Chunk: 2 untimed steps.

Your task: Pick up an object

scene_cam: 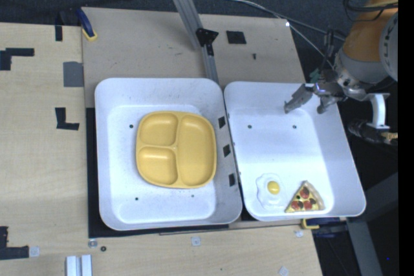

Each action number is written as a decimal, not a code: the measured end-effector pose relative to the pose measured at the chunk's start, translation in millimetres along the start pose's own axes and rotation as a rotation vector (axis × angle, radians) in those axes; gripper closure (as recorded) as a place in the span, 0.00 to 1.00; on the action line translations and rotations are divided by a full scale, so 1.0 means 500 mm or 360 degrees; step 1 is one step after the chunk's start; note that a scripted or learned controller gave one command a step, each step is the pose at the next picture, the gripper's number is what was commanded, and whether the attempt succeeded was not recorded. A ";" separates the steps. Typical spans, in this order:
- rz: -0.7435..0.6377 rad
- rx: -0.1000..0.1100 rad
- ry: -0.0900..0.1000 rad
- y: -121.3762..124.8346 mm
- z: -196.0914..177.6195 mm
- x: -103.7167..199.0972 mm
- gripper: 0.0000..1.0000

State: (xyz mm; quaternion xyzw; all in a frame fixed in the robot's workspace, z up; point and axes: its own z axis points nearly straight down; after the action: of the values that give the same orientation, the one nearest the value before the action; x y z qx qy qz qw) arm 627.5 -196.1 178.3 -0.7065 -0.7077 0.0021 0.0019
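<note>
A toy fried egg (268, 189) and a toy pizza slice (305, 198) lie side by side at the near end of the right bin (284, 145). My gripper (306, 103) hangs over the bin's far right corner, well away from both toys. Its two fingers are spread open with nothing between them. The arm, grey with an orange band, comes in from the upper right.
A yellow divided plate (176, 149) lies in the middle of the left bin (116, 139). A grey metal pole (187, 10) slants across the bench behind the bins. The bench around them bears black tape marks.
</note>
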 end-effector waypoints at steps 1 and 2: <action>0.0002 0.0001 -0.0001 0.000 0.104 -0.019 0.00; -0.0001 -0.0007 -0.0002 0.002 0.077 -0.018 1.00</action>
State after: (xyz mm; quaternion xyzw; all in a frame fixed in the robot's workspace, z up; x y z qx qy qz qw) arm 628.5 -205.1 139.8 -0.7064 -0.7078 0.0011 -0.0002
